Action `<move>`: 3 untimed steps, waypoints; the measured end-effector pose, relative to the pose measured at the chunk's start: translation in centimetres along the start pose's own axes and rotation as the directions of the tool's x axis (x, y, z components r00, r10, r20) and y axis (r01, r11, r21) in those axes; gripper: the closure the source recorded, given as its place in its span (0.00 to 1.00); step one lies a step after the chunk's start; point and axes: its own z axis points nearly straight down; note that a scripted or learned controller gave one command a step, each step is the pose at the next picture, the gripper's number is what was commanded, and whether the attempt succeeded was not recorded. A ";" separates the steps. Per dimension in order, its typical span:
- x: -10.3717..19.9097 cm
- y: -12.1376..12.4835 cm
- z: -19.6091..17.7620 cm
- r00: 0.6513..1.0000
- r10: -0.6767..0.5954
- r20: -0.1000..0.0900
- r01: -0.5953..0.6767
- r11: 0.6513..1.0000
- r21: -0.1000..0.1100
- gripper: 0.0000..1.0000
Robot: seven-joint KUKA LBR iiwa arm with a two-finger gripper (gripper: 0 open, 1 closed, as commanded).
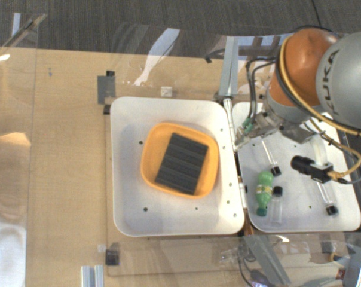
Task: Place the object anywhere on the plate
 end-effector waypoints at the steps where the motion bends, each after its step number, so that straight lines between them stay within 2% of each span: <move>1: -0.1 0.2 -1.2 1.000 0.000 0.002 0.000 1.000 -0.007 1.00; 2: 1.2 -1.9 1.2 0.998 -0.056 -0.003 0.056 0.998 0.009 1.00; 3: 1.2 -1.9 1.2 0.998 -0.056 -0.003 0.056 0.998 0.008 0.00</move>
